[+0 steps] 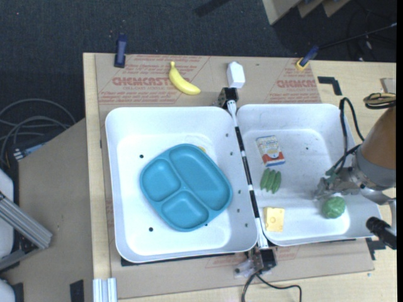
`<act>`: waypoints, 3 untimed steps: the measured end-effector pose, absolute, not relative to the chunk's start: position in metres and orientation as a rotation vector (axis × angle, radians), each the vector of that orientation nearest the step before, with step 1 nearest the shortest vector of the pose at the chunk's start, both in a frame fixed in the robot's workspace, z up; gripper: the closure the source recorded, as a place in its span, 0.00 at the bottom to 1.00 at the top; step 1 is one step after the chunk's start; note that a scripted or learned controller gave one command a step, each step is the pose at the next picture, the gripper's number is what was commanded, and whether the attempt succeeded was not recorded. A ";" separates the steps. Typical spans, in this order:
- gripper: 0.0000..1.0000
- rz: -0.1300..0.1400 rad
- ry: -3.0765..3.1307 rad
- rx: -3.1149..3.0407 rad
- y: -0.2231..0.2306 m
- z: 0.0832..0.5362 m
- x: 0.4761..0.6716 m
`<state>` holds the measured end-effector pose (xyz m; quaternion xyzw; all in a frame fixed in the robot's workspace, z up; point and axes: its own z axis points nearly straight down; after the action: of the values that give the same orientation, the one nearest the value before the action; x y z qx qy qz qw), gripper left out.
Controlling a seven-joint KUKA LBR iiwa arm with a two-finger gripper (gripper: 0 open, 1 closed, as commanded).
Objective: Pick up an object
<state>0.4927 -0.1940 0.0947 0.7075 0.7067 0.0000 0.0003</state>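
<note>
Two shallow white plastic bins sit side by side on the cardboard-covered tabletop [151, 83]. Nearest the camera in the right bin [296, 234] lies a flat yellow cheese-like square [274, 219]; the round green leafy ball [333, 207] rests toward the right wall. The hand [332, 187] sits just above and touching that ball; whether it grips is unclear. Farther back: a green pea-pod cluster [271, 180], then a small white-and-red carton [271, 150]. The left bin [119, 143] holds a blue three-compartment plastic tray [184, 186]. Beyond the bins, a yellow banana [182, 80] lies on the tabletop.
</note>
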 end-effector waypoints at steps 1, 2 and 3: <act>0.00 0.000 2.220 2.222 -0.194 0.095 0.493; 0.00 0.001 2.222 2.219 -0.206 0.102 0.564; 0.00 0.008 2.229 2.218 -0.213 0.085 0.650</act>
<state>0.6495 -0.2131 0.0851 0.7055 0.7087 0.0024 -0.0015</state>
